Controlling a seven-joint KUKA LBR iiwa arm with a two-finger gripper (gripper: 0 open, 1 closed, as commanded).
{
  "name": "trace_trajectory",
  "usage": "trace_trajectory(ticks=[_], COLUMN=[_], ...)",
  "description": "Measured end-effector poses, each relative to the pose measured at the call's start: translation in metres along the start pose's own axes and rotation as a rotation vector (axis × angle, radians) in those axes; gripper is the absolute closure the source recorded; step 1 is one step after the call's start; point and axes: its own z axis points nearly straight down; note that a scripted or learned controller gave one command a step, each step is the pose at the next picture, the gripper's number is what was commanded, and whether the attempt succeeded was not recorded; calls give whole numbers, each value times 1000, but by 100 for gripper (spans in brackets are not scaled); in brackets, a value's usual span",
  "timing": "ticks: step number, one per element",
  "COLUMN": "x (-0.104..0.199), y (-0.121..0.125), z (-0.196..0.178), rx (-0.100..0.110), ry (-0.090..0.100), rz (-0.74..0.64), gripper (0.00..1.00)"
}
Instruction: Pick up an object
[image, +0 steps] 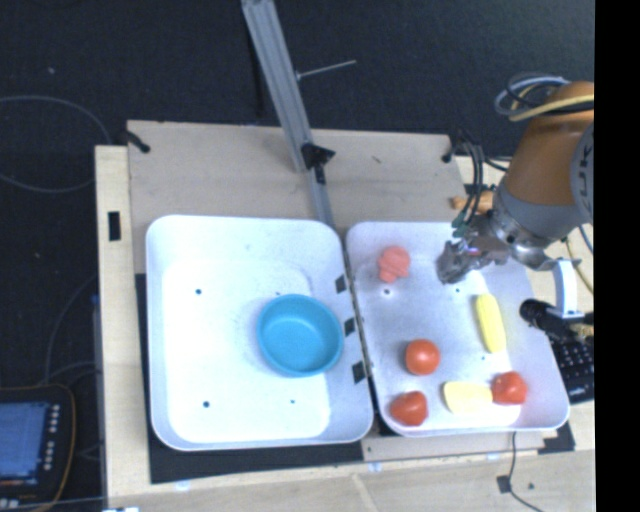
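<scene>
No text, label, brand, number or sign can be read anywhere on the bench (230, 165) or bins.

A pale tabletop (220, 170) carries two shallow white bins side by side, the left bin (180, 300) and the right bin (400, 245), their inner rims touching near the middle. A grey metal bar (285, 90) slants in from the far edge to the gap between them. Off the near left corner sits a small blue screen (25, 440), and a black keyboard (580, 370) lies by the right edge.
</scene>
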Motion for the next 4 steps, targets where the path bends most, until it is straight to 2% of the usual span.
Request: trace_trajectory(ticks=[1,2,3,4], x=[61,117,178,224], y=[5,20,36,50], z=[-1,-17,-12,-24], rx=[4,0,2,2], ry=[1,0,-1,0], rz=[0,-1,-1,-1], gripper=[100,100,100,100])
